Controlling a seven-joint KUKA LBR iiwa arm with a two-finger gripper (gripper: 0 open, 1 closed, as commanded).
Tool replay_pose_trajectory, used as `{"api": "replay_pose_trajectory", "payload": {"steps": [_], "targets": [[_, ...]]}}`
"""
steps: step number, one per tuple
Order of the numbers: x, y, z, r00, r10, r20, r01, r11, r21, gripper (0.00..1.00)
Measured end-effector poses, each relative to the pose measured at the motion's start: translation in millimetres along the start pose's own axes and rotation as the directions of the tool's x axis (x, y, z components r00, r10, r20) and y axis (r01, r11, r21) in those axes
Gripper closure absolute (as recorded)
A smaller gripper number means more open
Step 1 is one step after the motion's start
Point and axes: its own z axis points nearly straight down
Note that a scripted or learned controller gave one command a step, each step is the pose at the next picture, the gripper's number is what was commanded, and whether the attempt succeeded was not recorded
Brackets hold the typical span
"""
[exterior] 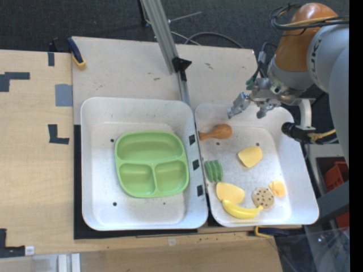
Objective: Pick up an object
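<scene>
While the arm bends in from the right, its gripper hangs over the far edge of the right bin with fingers apart and nothing between them. A brown drumstick lies just below it, near the bin's left wall. Nearer the front lie a yellow wedge, cookie and banana. A green tray sits in the left bin.

We see a green tray in the middle of the left bin. A metal pole slants over the bench's far edge, a blue-yellow clamp near its far-left corner.
</scene>
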Motion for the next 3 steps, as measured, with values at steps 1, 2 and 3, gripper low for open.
{"api": "replay_pose_trajectory", "payload": {"steps": [1, 2, 3], "targets": [[4.1, -9.5, 49.2, 1.0, -0.001, -0.001, 0.001, 1.0, 0.0, 0.0], [6.5, -8.0, 98.7, 1.0, -0.001, -0.005, 0.001, 1.0, -0.007, 0.0], [5.4, -8.6, 86.5, 1.0, -0.003, -0.002, 0.003, 1.0, -0.003, 1.0]]}}
